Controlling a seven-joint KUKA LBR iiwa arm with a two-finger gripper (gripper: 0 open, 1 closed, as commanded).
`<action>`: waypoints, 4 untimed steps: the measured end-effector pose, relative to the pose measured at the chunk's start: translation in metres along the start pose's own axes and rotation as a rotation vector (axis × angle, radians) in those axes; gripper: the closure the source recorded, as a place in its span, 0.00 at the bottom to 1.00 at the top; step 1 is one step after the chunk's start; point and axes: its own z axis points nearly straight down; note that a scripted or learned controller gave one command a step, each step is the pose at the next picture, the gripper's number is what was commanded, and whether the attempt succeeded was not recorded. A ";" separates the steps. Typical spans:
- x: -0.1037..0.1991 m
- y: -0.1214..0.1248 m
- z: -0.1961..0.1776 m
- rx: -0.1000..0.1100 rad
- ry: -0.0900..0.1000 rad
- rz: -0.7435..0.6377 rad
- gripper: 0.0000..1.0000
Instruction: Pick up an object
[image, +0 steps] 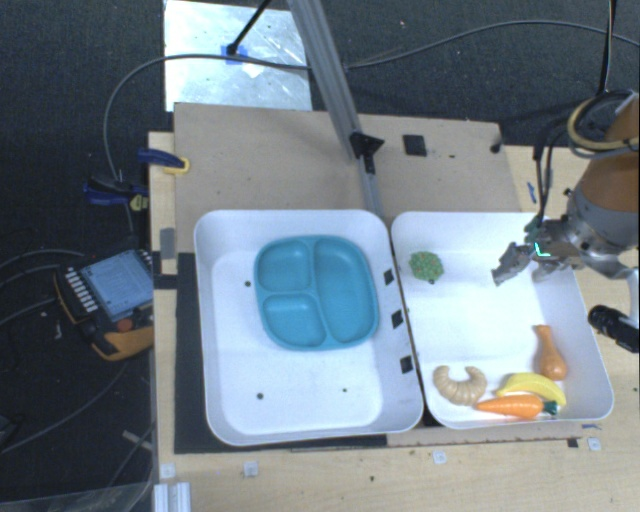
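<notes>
The right bin (480, 320) holds several toy foods. A green broccoli piece (427, 266) lies near its back left corner. Along the front right lie a tan croissant (459, 384), an orange carrot (512, 405), a yellow banana (535, 387) and an orange-brown gourd (549, 352). My gripper (512, 264) hangs over the back right part of this bin, to the right of the broccoli and apart from it. It is well back from the food group at the front. I see no object in it.
The left bin (230, 380) holds a blue divided plate (317, 291). A grey pole (335, 85) slants over the bench behind the bins. Cables, clamps and a small device (110, 290) sit off the bench at left.
</notes>
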 end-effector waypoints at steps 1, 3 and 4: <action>0.000 0.001 -0.001 -0.003 -0.001 0.000 0.00; -0.008 0.001 0.087 0.000 0.000 0.003 0.00; -0.008 0.002 0.137 -0.005 -0.001 0.003 0.00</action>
